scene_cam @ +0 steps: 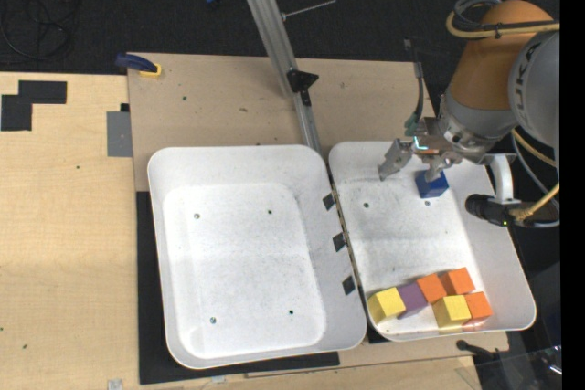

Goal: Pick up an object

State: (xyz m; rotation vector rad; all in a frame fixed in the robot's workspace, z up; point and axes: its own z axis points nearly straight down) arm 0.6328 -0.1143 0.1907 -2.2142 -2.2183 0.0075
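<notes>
Inspector: Camera view. The hand (422, 162) sits over the far end of the right bin (402, 233), fingers spread apart. A blue block (432, 184) lies beneath one finger, touching or nearly so; I cannot confirm it sits between the fingers.

Clerk: Other objects?

Inspector: Yellow, purple and orange blocks (432, 297) clustered at the bin's near end, well apart from the hand. The left bin (183, 169) stands beside it on the table (64, 224).

Clerk: Risks?

Inspector: In my judgement, the hand looks off-centre; closing could nudge the blue block aside, or pinch only a corner and drop it on lifting.
</notes>
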